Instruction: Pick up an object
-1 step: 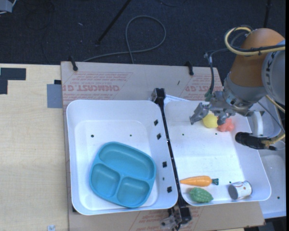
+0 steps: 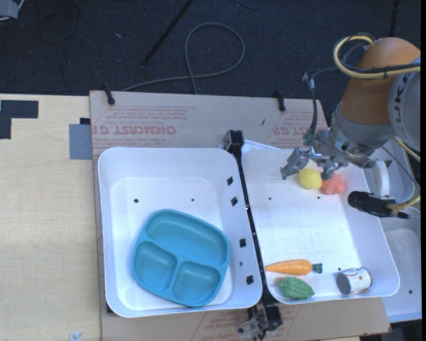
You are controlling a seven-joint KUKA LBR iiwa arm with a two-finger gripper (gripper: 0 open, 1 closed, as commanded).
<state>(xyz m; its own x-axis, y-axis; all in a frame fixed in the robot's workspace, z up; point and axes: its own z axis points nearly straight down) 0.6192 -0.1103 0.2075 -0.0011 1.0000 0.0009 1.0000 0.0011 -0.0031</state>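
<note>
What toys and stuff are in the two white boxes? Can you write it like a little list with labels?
left bin: blue tray with three compartments
right bin: yellow ball, pink toy, carrot, green toy, small can on its side
gripper: over the yellow ball, at the far end of the right bin
near edge of right bin: carrot, green toy, small can

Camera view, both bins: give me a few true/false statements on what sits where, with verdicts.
1. The blue divided tray lies in the left bin. True.
2. The carrot lies in the left bin. False: it lies in the right bin, near its front edge.
3. The gripper is over the far part of the right bin, by the yellow ball. True.
4. The green toy sits at the far end of the right bin. False: it sits at the near end, just in front of the carrot.
5. A pink object lies beside the yellow ball. True.
</note>
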